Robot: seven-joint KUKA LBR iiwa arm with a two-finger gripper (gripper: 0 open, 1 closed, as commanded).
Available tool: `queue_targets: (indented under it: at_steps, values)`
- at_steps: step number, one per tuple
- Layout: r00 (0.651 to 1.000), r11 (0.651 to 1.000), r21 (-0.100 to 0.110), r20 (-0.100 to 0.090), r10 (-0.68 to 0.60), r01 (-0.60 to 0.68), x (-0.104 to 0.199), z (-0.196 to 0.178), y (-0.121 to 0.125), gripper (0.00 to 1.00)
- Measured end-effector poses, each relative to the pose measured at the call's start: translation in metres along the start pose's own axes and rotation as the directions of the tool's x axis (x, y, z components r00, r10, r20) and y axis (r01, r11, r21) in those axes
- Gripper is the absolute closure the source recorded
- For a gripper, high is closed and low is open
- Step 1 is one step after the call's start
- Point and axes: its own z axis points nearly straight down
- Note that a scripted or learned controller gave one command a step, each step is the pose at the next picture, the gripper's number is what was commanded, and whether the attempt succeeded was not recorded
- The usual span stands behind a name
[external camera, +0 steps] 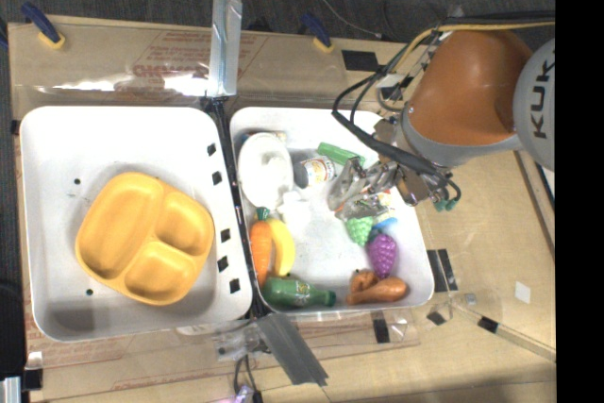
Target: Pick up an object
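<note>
Purple grapes [381,253], a banana [281,245] and carrot [260,250] crowd the right bin [415,245]; the jaws hang above green grapes [360,227], grip unclear.

Tray [143,237] in left bin [47,137] — toy foods [283,245] in right bin [415,245].

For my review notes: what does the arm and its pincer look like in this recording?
The arm shows a big rounded orange section over a grey ring, with a pale grey link bearing dark "KU" lettering at the right. Black cables loop along its left side. The pincer is a small metallic, silvery assembly, with a green-tipped part beside it.
</note>
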Motion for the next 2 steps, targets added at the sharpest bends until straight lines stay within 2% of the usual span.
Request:
queue_targets:
  at_steps: [1, 2]
  values:
    - [0.99, 0.99, -0.009, -0.011, -0.141, 0.141, 0.011, 0.049, -0.067, 1.0]
    - [0.999, 0.999, -0.005, -0.009, 0.047, -0.047, -0.015, 0.062, -0.073, 1.0]
